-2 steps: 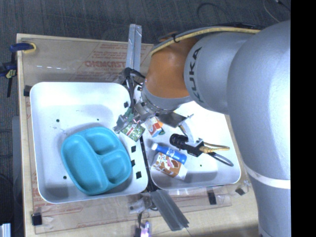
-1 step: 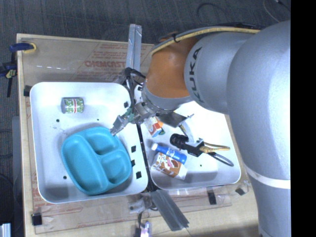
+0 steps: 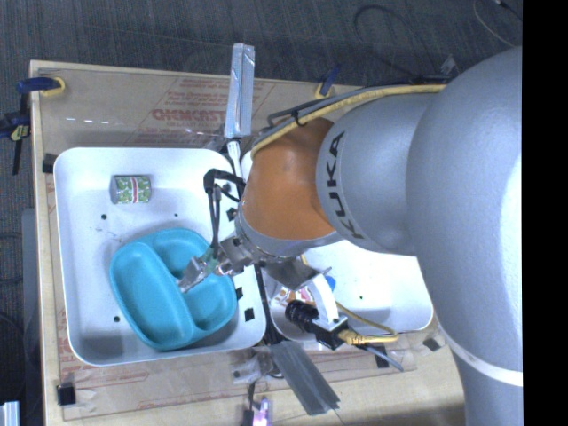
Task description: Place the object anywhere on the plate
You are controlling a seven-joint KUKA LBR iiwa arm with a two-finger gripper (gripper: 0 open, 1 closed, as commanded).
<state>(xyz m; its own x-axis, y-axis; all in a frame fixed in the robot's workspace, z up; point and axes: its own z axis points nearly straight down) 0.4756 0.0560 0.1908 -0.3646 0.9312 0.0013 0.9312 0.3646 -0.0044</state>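
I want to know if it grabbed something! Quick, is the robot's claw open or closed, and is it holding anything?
Gripper: low over the blue plate in the left bin; too small and blurred to tell its state or whether it holds anything.

The surface (image 3: pixel 124 105) is a pale wooden board with red lettering (partly legible). Two shallow white bins rest directly on it, side by side: the left bin (image 3: pixel 75 238) and the right bin (image 3: pixel 404 304).

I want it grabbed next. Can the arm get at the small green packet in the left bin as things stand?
Probably yes. The green packet lies alone on the bare floor of the left bin, apart from the blue plate, where the gripper sits now.
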